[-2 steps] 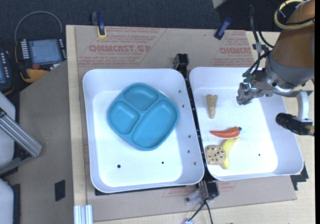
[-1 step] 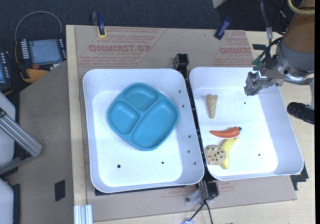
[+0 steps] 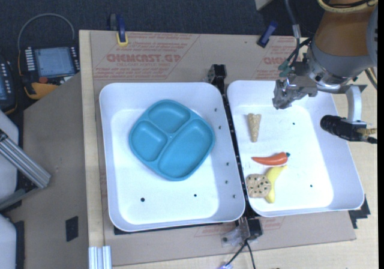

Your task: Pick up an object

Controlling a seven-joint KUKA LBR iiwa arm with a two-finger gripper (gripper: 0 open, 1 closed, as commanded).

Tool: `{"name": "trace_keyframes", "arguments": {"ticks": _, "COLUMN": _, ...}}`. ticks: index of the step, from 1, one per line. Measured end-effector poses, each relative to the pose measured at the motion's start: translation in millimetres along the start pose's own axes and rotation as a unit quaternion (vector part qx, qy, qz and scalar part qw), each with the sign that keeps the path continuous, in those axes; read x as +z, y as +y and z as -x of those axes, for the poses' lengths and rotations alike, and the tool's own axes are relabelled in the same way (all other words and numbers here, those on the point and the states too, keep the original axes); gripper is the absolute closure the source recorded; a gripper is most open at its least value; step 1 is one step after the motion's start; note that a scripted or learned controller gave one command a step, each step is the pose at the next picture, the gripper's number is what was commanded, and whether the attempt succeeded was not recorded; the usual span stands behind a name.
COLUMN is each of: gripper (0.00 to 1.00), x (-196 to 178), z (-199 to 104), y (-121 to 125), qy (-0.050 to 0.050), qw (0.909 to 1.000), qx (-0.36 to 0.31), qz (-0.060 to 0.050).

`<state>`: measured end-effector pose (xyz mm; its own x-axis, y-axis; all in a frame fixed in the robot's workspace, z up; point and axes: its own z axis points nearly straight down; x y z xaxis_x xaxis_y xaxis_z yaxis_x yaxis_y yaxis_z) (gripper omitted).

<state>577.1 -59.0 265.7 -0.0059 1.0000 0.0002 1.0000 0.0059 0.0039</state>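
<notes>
Hovering near the right bin [image 3: 336,193]'s far edge, end effector [image 3: 282,103], grip state unclear, cone [image 3: 254,126] nearby.

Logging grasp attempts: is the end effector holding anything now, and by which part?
Nothing is held. The end effector hangs over the right bin, apart from the cone, chili, banana and cookie.

Blue plate [image 3: 172,139], red pepper [image 3: 269,158], yellow banana [image 3: 272,182], white bins [image 3: 120,202].
</notes>
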Motion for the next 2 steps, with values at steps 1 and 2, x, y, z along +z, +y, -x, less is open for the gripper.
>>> {"name": "trace_keyframes", "arguments": {"ticks": 1, "gripper": 1.00, "x": 21, "z": -47, "y": 10, "qy": 0.000, "qw": 1.0000, "qx": 0.001, "qz": -0.004}}
{"name": "trace_keyframes", "arguments": {"ticks": 2, "gripper": 1.00, "x": 20, "z": -93, "y": 28, "qy": 0.000, "qw": 1.0000, "qx": 0.000, "qz": 0.000}}
